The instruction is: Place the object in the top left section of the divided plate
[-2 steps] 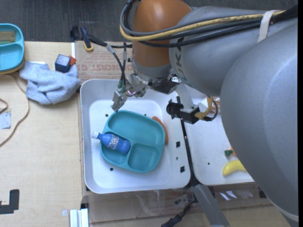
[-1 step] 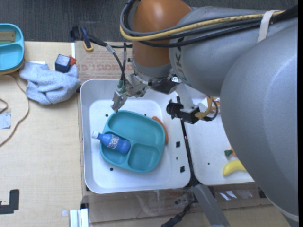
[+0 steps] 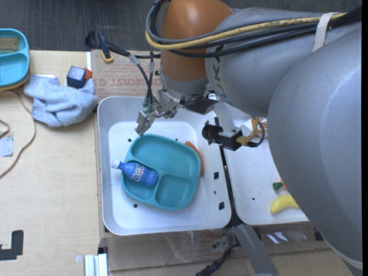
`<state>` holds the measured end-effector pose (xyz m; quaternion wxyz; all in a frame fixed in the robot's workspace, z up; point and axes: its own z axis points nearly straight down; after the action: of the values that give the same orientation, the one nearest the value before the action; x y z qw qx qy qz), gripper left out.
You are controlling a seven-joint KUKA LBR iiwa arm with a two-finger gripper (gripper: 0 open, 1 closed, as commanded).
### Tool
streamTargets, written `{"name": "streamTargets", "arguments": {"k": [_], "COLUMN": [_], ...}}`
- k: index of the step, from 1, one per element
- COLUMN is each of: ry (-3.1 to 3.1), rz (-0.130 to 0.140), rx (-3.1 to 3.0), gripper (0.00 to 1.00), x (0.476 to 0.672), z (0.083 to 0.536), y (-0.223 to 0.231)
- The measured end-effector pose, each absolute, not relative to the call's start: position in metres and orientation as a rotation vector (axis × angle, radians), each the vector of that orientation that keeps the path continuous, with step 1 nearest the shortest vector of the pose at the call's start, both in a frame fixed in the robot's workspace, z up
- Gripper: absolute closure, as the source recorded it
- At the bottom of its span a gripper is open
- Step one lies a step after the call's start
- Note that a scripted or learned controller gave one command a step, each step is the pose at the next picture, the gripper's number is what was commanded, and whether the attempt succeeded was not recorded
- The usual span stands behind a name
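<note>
Over the left bin (image 3: 109, 211) hangs the end effector (image 3: 142, 125), just past the plate's rim at about 11 o'clock. I cannot tell how it is set or if it has hold of anything — it is small and dark against the white bin.

The plate (image 3: 172, 154) is blue-green with three parts. It lies tilted in the bin, so "top left" is hard to pick. The bottle (image 3: 137, 172) is blue with a white cap. It lies on its side at the plate's 9 o'clock edge, cap poking out over the rim. I think this is the thing to move, but that is a guess. It may sit in a wrong part, or half in and half out.

What could go wrong? The bottle is round, so it could roll when touched and slip off the rim into the bin. The plate is light and loose, so a push could slide it or tip it. A grab near the rim could catch the plate too.

An orange thing (image 3: 196, 152) peeks out at the plate's 3 o'clock side. A banana (image 3: 283, 204) lies in the right bin (image 3: 253, 183) — well apart. A grey cloth (image 3: 57, 102) sits on the table (image 3: 46, 200) at 10 o'clock.
</note>
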<state>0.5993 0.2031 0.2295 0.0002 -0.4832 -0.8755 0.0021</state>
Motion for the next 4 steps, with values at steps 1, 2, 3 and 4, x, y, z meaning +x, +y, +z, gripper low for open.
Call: {"name": "streamTargets", "arguments": {"k": [1, 2, 3, 4], "ry": [-2.750, -2.750, -2.750, -2.750], "rz": [0.007, 0.007, 0.007, 0.007], "rx": [-1.518, -1.518, -1.518, -1.518], "gripper": [0.00, 0.00, 0.00, 0.00], "x": [0.5993, 0.5993, 0.5993, 0.5993], "z": [0.2295, 0.2295, 0.2295, 0.2295], "y": [0.2031, 0.2031, 0.2031, 0.2031]}}
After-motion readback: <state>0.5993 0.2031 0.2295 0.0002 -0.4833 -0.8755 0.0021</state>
